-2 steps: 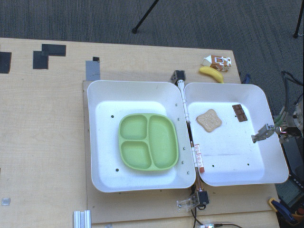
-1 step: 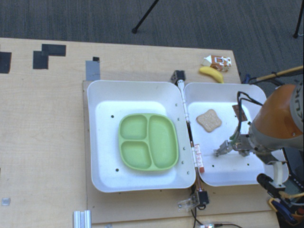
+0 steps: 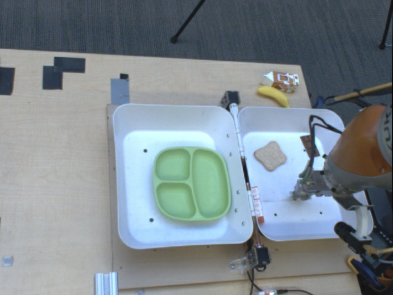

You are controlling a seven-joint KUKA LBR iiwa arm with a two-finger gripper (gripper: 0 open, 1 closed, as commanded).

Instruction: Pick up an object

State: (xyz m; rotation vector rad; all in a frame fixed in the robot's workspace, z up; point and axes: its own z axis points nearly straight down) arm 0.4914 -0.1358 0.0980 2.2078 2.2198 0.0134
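1. The gripper (image 3: 302, 192) sits low over the floor of the right bin (image 3: 319, 226), toward that bin's right side and about midway between its far and near walls. It hangs from the grey arm (image 3: 362, 149), whose orange band bulges in at the right edge of the view.
2. Whether the gripper is released or clenched I cannot tell: its tip is a small, dark, blurred shape against the white floor, and nothing can be made out inside it.
3. The slice of bread (image 3: 271, 156), a tan, speckled, roughly square piece, lies flat on the floor of the right bin, in its far-left part. It is apart from the gripper, with bare white floor between them.
4. The left bin (image 3: 132, 183) adjoins the right one along a shared middle edge. A pale green divided plate (image 3: 191, 184) with three compartments lies in it, near the centre and a little toward the shared edge.
5. On the wooden bench (image 3: 55, 165), just beyond the far edge of the right bin, lie a yellow banana (image 3: 272, 95) and a small packet (image 3: 282, 78), white and brown, touching or nearly touching each other.
6. Dark tape patches (image 3: 61, 71) mark the bench toward its far-left corner.
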